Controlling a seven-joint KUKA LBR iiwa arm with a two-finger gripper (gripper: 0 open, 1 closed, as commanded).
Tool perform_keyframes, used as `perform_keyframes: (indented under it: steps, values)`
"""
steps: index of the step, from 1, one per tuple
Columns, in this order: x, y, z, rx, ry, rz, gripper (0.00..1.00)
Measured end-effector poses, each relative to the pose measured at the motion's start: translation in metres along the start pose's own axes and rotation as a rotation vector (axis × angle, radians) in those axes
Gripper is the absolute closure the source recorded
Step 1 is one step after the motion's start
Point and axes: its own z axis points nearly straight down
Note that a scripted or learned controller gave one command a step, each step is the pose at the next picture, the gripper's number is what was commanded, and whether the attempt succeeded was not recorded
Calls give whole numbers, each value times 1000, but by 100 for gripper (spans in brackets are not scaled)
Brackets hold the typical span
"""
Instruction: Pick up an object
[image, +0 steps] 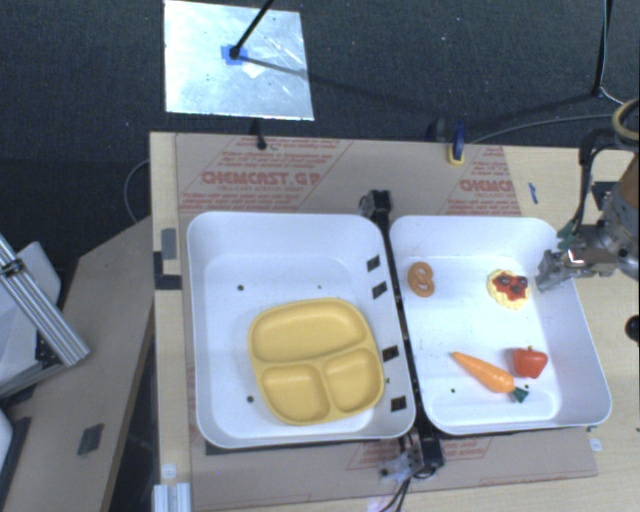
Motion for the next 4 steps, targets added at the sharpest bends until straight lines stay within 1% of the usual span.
perform_keyframes:
  steps: [1,2,3,4]
  values:
    - [55,13,-2,1,2,-5,100]
    - [102,23,-2,1,2,-5,100]
    - [149,31,16,4,2,-3,100]
    - [202,42,32,3,2,-4,100]
